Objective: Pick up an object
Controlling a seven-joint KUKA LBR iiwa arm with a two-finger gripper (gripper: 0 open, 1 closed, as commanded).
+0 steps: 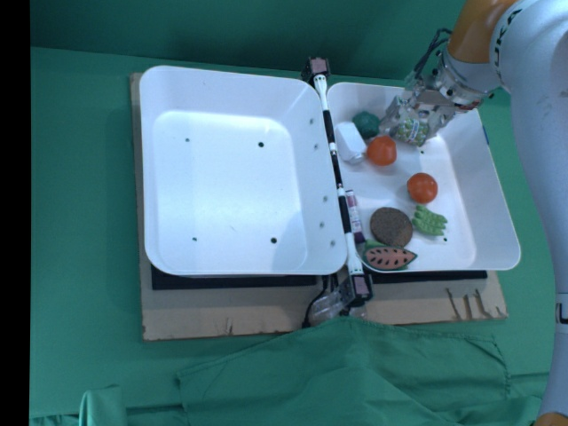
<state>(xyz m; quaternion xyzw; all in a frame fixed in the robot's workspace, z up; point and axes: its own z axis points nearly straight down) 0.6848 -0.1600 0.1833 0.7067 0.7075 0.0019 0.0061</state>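
Both bins are seen as smooth glossy white plastic, set on a matt brown cardboard sheet over wrinkled green cloth; the arm shell is seen as smooth satin grey.

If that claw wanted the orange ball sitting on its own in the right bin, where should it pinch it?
Probably straight down from above, fingers closing across the middle of the orange ball. It is round, so any pair of opposite sides should serve, and bare floor shows around it. I'd line the fingers up so neither comes down toward the green pods just in front.
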